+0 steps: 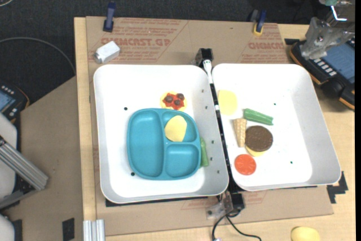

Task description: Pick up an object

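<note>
Job: we have to pick up one thing, and nothing is lifted yet.

Tool: we cannot tell how far open the tool is, or if it has hold of anything.

Surface: the brown surface carries two white bins side by side.

Left bin: the left bin has a big blue tray in it. A yellow lump lies in the tray. A little orange and red toy sits just above the tray. A thin green bit is squeezed against the tray's right side.

Right bin: the right bin has five small things, all near its left wall. They are a pale yellow piece, a green piece, a tan cone, a brown round cookie and a red disc.

Best pick: we think the green piece is a good one. It has bare white floor above it and to its right, so the tool has room on those sides.

Harder picks: the cone and the cookie touch each other, so the tool may bump one while it goes for the other. The red disc looks flat and may slip. The thin green bit by the tray has almost no room around it.

How to do it well: we should come straight down over the middle of the green piece. We should squeeze across its short side, then lift slowly.

Watch out: the bin wall is close to the pale yellow piece, so we stay away from it.
</note>
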{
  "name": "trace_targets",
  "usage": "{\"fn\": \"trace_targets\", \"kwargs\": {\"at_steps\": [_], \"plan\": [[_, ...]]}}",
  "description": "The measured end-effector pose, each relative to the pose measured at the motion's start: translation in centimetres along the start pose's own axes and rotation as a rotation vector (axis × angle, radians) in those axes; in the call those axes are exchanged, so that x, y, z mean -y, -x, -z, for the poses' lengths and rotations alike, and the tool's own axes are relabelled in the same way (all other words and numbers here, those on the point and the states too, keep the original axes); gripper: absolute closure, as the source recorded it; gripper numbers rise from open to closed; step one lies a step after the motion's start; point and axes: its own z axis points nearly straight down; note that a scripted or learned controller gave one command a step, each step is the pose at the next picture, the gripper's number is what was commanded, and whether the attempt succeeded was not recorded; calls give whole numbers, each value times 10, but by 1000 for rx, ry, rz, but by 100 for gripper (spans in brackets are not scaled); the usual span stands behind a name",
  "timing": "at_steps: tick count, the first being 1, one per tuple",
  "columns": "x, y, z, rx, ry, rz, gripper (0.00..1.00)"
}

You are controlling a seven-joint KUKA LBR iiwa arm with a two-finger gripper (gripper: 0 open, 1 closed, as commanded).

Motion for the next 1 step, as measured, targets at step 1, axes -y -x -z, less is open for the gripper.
{"fn": "trace_targets", "kwargs": {"at_steps": [1], "plan": [[5,-10,-120,1,-29,-7,100]]}}
